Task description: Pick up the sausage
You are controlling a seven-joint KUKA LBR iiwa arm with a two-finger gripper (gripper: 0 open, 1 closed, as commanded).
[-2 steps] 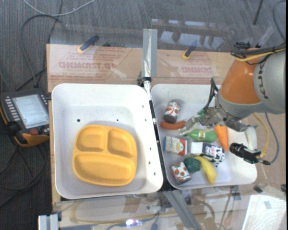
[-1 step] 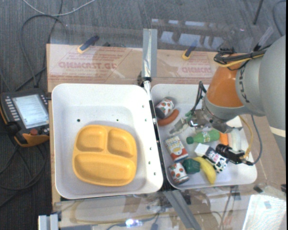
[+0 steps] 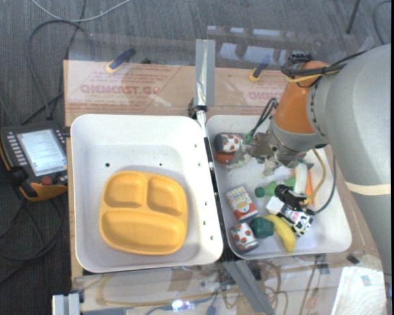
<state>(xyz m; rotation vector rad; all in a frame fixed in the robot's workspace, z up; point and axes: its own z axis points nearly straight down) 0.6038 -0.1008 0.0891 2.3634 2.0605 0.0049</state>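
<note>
My gripper hangs low over the back of the right bin, below the orange band of the arm. Just left of it lies a small reddish-brown and white item, close to the gripper's tip. I cannot tell whether this item is the sausage, or whether the gripper touches it. The wrist hides whatever lies directly under it.
The right bin also holds a small printed box, a can, a dark green item, a banana, a green bottle and a carrot. A yellow divided tray sits in the left bin.
</note>
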